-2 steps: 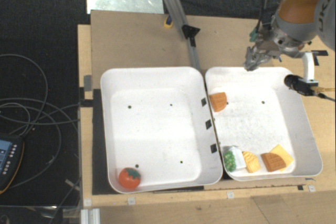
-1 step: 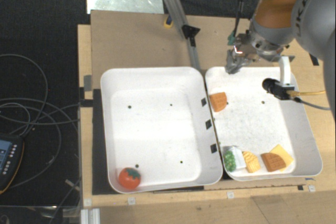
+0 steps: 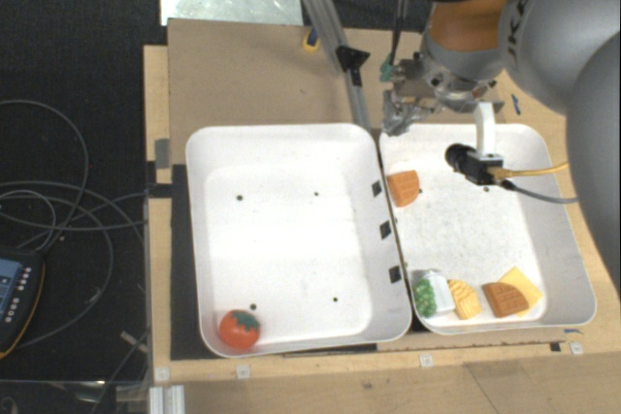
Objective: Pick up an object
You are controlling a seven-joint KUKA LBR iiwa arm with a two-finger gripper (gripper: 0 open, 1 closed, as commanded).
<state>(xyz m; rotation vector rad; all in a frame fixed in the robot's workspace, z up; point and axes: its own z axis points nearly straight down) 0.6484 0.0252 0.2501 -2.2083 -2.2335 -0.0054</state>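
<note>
My gripper hangs over the far left corner of the right bin, above the divider between the bins. An orange block lies in the right bin just below the gripper, clear of it. Along the right bin's near edge lie a green and white item, a yellow piece, and an orange-brown piece leaning against a yellow wedge. A red tomato with a green top sits in the near left corner of the left bin.
A grey pole slants from the top of the view down to the bins' far edge. The bench's brown board lies behind the bins. Cables and a handheld pendant lie on the dark floor at left.
</note>
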